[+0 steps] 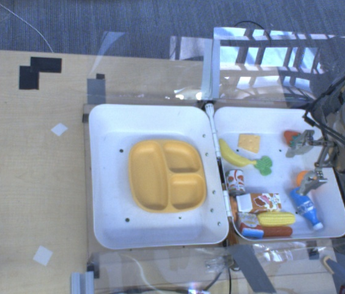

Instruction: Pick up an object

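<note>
I see the gripper (305,159) hanging spread over the right bin (342,224), nothing between its fingers. A blue bottle (306,208) lies just below it, the banana (234,155) and cracker (249,143) well left.

You have two white bins (99,164), one yellow divided plate (166,175), one banana (233,157), one corn cob (275,218), one blue bottle (307,209).
</note>
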Motion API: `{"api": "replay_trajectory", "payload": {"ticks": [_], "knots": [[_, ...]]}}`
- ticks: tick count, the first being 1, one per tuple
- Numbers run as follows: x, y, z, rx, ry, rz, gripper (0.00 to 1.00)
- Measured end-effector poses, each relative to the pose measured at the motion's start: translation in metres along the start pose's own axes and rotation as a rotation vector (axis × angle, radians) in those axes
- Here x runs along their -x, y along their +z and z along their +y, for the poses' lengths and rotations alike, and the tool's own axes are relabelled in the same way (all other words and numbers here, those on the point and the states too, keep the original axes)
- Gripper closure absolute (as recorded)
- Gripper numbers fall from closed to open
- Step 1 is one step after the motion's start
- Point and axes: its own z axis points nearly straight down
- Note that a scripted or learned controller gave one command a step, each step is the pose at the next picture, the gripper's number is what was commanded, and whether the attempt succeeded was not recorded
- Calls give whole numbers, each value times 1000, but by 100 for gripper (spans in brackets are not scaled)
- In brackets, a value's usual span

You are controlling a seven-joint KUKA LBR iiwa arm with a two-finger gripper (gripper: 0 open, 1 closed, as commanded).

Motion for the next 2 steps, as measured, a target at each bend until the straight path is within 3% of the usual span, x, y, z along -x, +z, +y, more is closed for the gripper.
{"api": "replay_trajectory", "payload": {"ticks": [1, 2], "knots": [[1, -28, 14, -1, -139, -3, 0], [10, 97, -60, 1, 132, 8, 0]]}}
